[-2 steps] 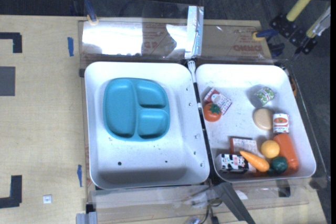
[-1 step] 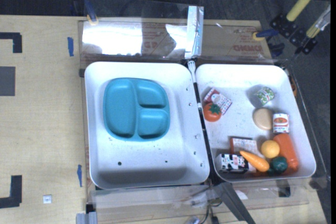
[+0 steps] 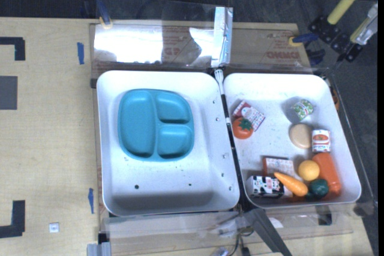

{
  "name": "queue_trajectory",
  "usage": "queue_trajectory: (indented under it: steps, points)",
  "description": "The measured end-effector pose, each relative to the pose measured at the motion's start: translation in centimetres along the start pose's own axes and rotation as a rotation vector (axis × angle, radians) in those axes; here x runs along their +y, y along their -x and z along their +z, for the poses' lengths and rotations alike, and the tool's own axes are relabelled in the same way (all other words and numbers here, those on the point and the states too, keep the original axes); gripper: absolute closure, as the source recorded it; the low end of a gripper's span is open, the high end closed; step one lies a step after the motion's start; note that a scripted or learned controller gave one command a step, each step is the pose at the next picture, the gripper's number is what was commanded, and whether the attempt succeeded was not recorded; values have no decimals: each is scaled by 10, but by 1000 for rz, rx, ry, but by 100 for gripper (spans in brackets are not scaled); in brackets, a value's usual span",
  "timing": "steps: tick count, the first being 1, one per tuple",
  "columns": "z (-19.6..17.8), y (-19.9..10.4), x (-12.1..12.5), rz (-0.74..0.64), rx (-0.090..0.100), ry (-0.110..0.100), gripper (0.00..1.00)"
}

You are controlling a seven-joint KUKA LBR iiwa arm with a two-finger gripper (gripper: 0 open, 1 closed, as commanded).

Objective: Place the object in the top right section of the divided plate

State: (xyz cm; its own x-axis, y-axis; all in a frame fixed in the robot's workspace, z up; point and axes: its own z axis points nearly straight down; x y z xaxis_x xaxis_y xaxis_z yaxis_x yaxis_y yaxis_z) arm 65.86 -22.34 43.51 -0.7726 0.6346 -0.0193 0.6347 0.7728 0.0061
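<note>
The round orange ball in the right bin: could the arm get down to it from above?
Probably yes. The round orange ball lies uncovered in the right white bin, though the orange carrot and orange bottle crowd it closely.

Bench (image 3: 42, 147): pale wood, marked with black corner marks and blue tape.
Borne on it: left bin (image 3: 114, 189) and right bin (image 3: 342, 129), set side by side, touching.

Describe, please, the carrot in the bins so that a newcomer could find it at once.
Look in the right bin, along its near edge. The carrot lies there slantwise between the black-and-white carton and the yellow ball. It is the only long, tapering orange piece.
</note>
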Motion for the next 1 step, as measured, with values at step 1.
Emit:
queue_trajectory:
  steps: [1]
  points:
    - [-13,1,1,0,-11,4,100]
